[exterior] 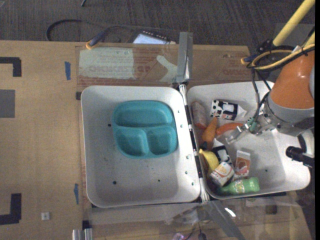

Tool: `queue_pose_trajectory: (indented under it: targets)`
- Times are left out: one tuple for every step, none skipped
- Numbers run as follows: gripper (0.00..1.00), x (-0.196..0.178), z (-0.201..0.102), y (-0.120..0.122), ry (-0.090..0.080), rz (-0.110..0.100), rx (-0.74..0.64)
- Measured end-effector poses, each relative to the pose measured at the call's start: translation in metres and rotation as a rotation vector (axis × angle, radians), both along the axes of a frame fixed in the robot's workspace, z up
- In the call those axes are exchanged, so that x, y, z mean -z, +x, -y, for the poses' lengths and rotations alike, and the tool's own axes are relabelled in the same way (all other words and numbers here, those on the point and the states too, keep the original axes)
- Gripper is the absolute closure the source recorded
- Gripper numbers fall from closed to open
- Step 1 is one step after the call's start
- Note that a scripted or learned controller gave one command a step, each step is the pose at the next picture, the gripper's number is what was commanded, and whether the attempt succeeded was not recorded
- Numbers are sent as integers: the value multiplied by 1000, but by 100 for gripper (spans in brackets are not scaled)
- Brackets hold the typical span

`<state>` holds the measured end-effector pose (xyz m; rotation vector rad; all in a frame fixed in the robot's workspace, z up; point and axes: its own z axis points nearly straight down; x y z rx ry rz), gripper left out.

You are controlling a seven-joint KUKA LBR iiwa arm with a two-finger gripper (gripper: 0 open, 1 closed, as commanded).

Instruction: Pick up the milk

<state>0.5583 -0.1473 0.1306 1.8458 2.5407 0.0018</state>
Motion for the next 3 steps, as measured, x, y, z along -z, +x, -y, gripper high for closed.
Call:
queue_pose_trajectory:
  targets:
    - [0,27,-35,-27,-20,48,-116]
    - [100,18,-39,-27,-12,47,-118]
    - [100,-54,-63,-56,-2,2,-370]
